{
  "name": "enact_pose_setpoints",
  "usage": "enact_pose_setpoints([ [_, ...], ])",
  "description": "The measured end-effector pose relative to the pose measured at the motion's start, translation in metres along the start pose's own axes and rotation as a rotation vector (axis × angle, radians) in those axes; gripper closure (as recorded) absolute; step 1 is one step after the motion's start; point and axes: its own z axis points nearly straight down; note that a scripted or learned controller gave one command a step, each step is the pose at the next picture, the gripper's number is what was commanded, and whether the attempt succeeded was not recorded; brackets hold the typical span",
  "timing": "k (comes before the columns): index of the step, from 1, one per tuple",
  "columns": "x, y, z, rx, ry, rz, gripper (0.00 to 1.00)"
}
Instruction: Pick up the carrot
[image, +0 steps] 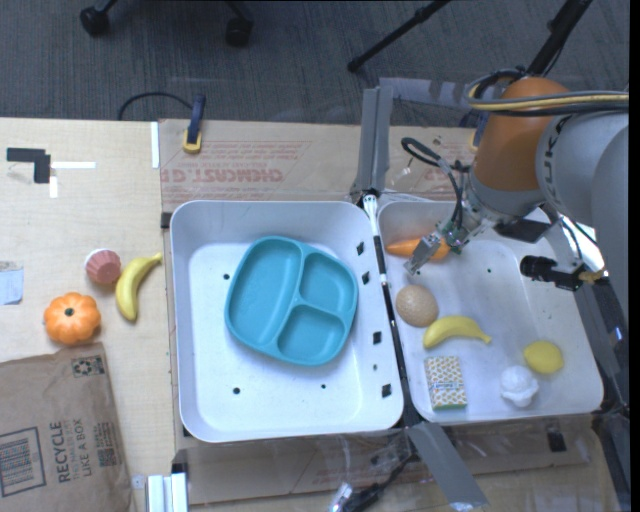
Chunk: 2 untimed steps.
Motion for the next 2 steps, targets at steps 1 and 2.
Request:
enact_pose_setpoints([
  [1, -0.003, -0.001, -0.011, -0.001, -0.006, 0.005, 1.0],
  [2, 0.056, 0.005, -0.1, 0.0, -0.001, 0.177, 1.0],
])
